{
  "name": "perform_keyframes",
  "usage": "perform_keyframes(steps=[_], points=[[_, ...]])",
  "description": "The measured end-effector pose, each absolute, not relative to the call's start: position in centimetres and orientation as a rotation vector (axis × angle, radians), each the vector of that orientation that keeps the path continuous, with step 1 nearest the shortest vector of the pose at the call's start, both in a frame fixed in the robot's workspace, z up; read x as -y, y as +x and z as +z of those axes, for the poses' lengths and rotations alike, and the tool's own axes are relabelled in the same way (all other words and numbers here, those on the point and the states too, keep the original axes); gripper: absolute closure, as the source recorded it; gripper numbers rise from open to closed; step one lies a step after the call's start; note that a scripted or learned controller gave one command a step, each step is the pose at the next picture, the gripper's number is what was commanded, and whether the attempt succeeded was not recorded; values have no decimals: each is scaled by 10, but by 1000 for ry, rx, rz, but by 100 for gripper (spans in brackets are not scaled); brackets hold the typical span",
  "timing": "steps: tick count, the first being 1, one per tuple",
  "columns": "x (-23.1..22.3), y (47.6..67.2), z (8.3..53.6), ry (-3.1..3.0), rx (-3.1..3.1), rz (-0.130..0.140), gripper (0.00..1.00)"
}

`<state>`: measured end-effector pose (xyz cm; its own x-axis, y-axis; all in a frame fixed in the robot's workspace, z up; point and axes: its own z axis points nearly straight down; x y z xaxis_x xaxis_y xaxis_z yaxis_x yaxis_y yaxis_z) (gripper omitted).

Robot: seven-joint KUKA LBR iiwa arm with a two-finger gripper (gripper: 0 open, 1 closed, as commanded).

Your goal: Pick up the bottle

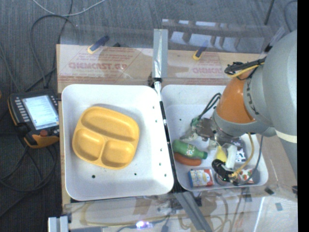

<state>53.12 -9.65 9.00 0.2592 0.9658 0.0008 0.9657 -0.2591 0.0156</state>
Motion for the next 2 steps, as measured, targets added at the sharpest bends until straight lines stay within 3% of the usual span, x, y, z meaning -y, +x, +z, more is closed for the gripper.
perform_keyframes(steps=[1, 2], points=[[97, 531, 99, 2486, -1905, 13, 100], [97, 531, 99, 2486, -1905, 13, 0]])
